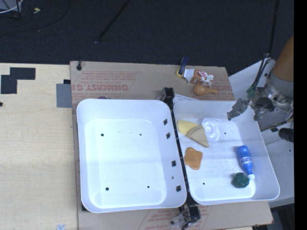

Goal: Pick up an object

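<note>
Holding perhaps five objects, right bin [268, 176].

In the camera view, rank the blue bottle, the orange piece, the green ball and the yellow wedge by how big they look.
1. yellow wedge
2. blue bottle and orange piece, too alike to rank
3. green ball, smallest

Cardboard sheet [144, 78] under bins; black clips [169, 96] between.

2 white bins [86, 128] hold a blue bottle [244, 160], green lump [241, 180], possibly orange piece [193, 158], yellow wedge [188, 126].
</note>
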`<state>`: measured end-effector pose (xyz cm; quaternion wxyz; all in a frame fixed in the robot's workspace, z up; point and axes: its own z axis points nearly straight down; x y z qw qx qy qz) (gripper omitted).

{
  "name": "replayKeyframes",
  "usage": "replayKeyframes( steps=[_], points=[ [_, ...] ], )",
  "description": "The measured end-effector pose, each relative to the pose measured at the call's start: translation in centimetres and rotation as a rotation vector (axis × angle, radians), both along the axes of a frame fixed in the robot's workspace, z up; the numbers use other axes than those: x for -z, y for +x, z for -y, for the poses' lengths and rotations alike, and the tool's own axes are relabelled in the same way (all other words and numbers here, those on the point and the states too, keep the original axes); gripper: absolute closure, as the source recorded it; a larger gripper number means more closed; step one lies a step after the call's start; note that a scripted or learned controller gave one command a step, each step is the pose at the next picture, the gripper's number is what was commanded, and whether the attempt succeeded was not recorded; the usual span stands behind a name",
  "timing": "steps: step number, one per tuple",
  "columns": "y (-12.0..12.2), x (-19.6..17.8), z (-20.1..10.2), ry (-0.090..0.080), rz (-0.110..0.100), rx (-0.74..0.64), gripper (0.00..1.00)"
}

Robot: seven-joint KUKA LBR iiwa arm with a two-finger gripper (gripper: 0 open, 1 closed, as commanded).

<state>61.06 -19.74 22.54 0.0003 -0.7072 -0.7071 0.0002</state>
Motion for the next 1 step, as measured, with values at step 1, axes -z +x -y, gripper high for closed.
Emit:
replayKeyframes(
  steps=[1],
  points=[
    [-4.0, 13.19, 1.49, 0.003, -0.009, 0.0, 0.0]
  ],
)
